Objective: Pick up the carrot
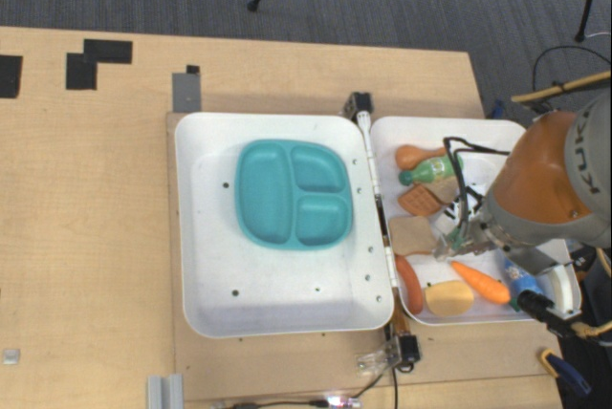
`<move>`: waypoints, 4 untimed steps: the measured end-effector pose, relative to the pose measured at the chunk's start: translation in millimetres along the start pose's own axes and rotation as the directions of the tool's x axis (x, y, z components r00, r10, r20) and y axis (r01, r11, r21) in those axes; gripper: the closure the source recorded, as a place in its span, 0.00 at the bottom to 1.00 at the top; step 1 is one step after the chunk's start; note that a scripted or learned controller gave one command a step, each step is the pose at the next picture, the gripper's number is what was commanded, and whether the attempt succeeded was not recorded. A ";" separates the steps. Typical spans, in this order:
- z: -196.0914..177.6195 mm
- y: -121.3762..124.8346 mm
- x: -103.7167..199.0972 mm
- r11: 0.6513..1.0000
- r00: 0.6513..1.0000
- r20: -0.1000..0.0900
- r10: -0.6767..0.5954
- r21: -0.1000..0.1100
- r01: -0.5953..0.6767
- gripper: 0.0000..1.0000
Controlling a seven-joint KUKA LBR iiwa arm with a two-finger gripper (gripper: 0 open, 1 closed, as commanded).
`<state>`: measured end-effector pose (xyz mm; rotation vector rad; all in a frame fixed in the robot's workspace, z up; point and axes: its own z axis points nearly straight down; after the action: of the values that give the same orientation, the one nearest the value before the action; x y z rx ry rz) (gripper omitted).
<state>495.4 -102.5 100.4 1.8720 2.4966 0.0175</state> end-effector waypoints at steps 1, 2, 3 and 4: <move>0.4 -0.3 0.1 1.000 1.000 -0.001 0.000 0.001 0.000 0.00; 12.1 -10.1 -16.4 0.883 0.883 -0.012 -0.470 0.007 0.470 0.00; -0.5 -4.8 -16.7 0.883 0.883 0.000 -0.470 -0.002 0.470 1.00; -86.0 10.5 48.4 0.977 0.977 -0.011 -0.214 0.010 0.214 1.00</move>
<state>489.9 -52.8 186.2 1.5996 2.6953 0.0091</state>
